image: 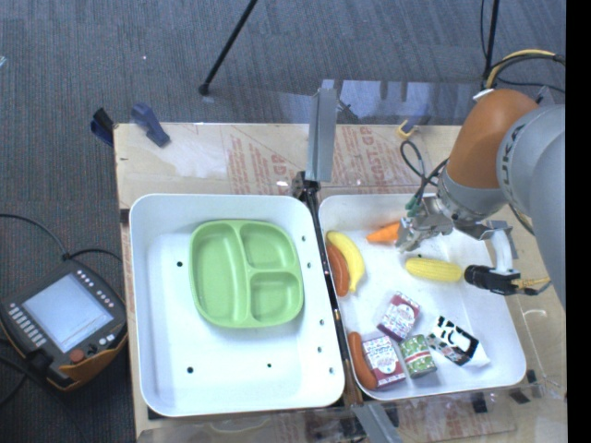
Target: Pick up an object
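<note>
A: Orange carrot [384, 234] lies at the upper left of the right bin [513, 340], beside the banana [349, 255]?

B: Yes. The gripper [413, 231] hangs just right of the carrot's end, above the corn cob [434, 269]. Whether the fingers are apart or closed on anything, I cannot tell.

A: Left bin [157, 349]?

B: It holds a green divided plate [247, 272].

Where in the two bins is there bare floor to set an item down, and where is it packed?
Left bin: a bare strip below and left of the green plate. Right bin: a small gap between the banana, corn and cartons. Its lower half and the patch around the pincer and carrot are crowded.
</note>
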Controlling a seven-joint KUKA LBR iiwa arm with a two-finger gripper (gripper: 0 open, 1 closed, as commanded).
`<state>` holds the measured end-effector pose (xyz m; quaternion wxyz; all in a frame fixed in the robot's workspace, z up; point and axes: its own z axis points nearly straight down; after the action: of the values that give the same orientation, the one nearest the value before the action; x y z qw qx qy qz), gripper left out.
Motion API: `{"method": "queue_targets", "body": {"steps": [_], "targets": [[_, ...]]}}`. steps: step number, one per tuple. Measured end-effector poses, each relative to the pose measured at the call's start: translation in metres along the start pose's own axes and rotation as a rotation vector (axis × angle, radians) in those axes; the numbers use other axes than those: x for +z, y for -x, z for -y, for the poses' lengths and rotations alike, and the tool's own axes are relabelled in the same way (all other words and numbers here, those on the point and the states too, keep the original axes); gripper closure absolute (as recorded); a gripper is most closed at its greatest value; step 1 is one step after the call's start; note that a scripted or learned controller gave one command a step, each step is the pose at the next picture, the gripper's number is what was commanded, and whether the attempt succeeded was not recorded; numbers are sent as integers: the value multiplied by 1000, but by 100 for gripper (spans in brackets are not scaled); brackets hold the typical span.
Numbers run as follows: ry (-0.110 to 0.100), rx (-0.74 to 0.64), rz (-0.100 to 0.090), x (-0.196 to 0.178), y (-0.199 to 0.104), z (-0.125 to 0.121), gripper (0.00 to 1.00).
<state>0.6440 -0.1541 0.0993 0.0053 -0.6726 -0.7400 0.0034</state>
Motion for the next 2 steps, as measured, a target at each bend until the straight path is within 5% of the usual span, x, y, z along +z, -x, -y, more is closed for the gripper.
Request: {"method": "queue_targets", "body": {"steps": [1,2], "targets": [[0,0,0,0,0,0,0],[-3,-2,-1,-6,0,0,100]]}}
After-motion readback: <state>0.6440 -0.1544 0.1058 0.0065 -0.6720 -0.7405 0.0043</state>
